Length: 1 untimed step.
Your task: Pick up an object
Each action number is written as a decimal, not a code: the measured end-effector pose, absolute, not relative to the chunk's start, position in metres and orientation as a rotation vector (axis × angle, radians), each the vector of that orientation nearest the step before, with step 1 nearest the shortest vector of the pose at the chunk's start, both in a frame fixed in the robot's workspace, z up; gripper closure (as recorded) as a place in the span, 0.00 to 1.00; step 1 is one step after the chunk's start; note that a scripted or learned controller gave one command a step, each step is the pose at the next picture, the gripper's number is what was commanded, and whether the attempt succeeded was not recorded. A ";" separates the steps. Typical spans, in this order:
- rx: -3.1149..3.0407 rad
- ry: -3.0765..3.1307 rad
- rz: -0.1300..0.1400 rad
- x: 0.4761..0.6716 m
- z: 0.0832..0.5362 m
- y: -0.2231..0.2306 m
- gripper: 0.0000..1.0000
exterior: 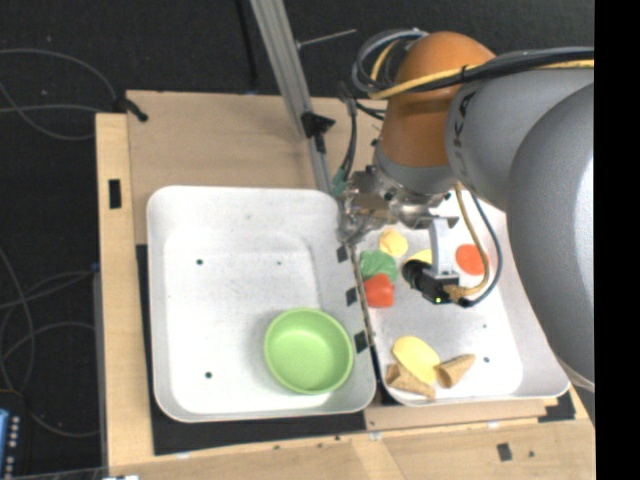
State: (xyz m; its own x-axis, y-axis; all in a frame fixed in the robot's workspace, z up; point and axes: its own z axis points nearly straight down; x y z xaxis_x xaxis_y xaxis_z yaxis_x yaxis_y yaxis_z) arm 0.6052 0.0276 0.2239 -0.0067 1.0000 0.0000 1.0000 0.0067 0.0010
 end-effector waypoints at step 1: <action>2.213 2.230 0.001 0.606 0.220 0.081 1.00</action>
